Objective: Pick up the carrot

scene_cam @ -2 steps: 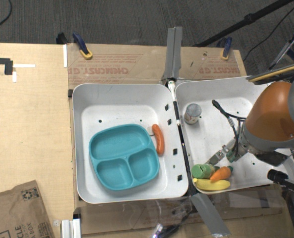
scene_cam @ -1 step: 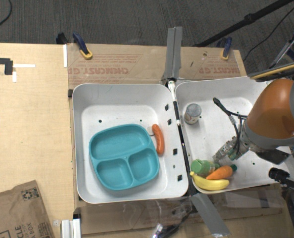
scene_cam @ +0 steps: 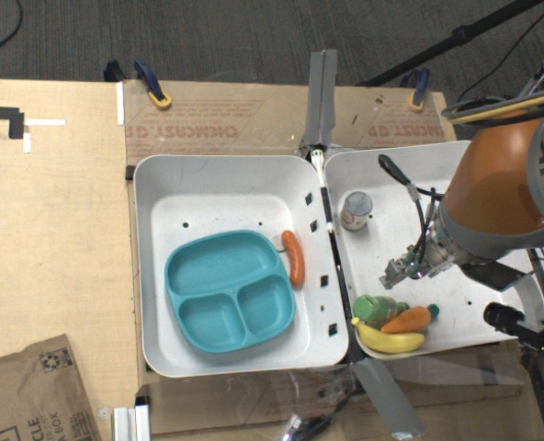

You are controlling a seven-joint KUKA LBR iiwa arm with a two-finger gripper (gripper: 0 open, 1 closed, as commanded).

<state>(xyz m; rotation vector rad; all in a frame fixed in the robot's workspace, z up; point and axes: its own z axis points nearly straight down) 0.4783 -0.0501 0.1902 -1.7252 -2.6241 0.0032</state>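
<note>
The carrot, orange with a small green tip at its right end, lies in the front left corner of the right bin. It rests between a green vegetable and a yellow banana, touching both. My gripper hangs over the right bin, just behind the carrot in the image and apart from it. Nothing shows in its grasp. The grey and orange arm covers the right part of that bin.
A small tin can and a black utensil lie at the back of the right bin. The left bin holds a teal divided plate and an orange-red sausage by the divider.
</note>
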